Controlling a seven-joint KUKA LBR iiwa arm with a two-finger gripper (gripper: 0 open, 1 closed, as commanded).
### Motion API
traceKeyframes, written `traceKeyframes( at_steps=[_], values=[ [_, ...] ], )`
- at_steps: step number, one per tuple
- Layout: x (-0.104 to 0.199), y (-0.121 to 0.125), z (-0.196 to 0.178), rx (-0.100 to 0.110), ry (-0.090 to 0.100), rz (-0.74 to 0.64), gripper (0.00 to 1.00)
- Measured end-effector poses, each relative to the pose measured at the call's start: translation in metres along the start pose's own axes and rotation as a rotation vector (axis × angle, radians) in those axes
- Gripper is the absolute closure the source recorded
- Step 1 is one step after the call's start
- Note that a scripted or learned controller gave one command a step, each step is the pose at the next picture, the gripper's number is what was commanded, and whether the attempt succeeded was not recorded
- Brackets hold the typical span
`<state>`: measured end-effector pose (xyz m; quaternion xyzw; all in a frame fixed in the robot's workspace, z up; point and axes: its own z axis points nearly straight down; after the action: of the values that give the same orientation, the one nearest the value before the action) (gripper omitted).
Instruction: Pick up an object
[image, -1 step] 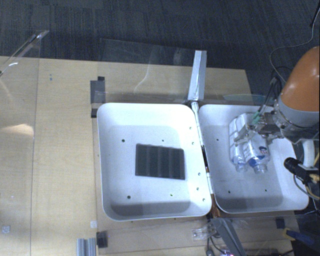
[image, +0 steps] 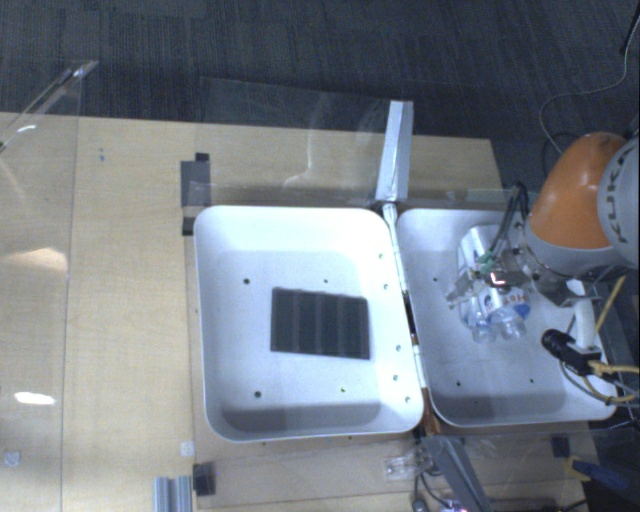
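The grey arm reaches in from the right, its gripper lowered, orange band uppermost.

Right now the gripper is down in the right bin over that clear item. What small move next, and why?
Probably a short straight lift to test the grasp. The gripper sits low in the right bin, right at the clear crinkled object, but the view cannot settle whether it is actually held.

bench: light wood, flat | left bin: white, sat on the bench, a dark ridged mat lay in its middle | right bin: white, sat just beside the left bin, their sides touching
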<state>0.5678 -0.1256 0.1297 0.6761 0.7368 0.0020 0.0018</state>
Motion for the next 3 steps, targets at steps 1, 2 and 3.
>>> traceKeyframes(
  at_steps=[1, 2, 3],
  values=[
    [-0.002, 0.012, 0.022, -0.005, -0.002, -0.025, 0.00],
    [-0.006, 0.021, 0.026, -0.021, -0.012, -0.085, 0.00],
    [-0.007, 0.027, 0.026, -0.020, -0.015, -0.127, 0.00]
  ],
)
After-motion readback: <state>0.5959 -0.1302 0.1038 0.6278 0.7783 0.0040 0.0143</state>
